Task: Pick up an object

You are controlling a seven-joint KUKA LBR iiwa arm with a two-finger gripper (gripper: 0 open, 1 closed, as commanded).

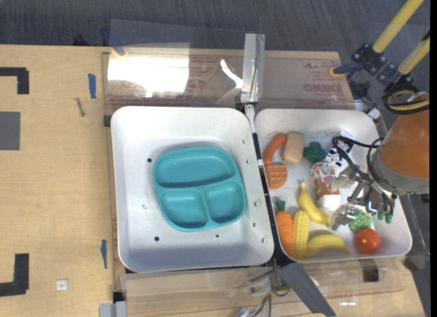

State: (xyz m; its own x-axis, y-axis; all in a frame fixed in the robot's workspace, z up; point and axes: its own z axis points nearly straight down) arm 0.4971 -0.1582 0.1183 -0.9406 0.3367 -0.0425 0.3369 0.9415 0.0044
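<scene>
Near edge of right bin (403,244): tomato (367,240) in the near right corner; yellow banana (326,242) and corn cob (300,228) along the near wall, orange carrot (284,230) just left of the corn; none of these lifted.
Gripper (347,211) is low inside the right bin, over the green broccoli (360,222) and just right of a second banana (308,206); whether it is spread or closed I cannot tell, metal parts and cables overlap there; nothing visibly held.
Farther back: cow-patterned carton (326,175), waffle piece (276,174), sausage (274,148), bread piece (293,147), a dark green item (315,152); all resting.
Left bin (130,172) holds the teal divided plate (199,187), untouched.
Judgement: approach done, grasp unconfirmed, lift remains.
</scene>
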